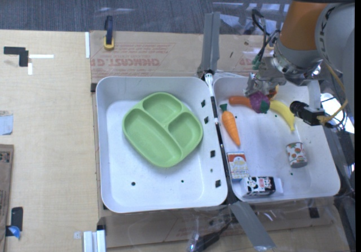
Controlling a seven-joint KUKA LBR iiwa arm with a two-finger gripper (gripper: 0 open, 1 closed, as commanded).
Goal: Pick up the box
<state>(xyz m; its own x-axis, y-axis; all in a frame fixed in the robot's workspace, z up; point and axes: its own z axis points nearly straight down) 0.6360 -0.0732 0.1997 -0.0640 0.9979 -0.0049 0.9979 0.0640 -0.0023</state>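
Note:
A small white and orange box [237, 165] lies near the front left of the right bin [316, 189]. Just in front of it, a black and white carton [260, 185] rests on its side. My gripper [261, 88] hangs over the bin's far left corner, well behind both boxes. It sits right above a purple bunch of grapes [259, 102], and the wrist hides its fingertips.
A carrot [230, 124] and a second orange piece [239, 100] lie along the right bin's left wall. A banana [284, 114] and a small can [296, 154] sit further right. The left bin [113, 189] holds a green divided plate [162, 128].

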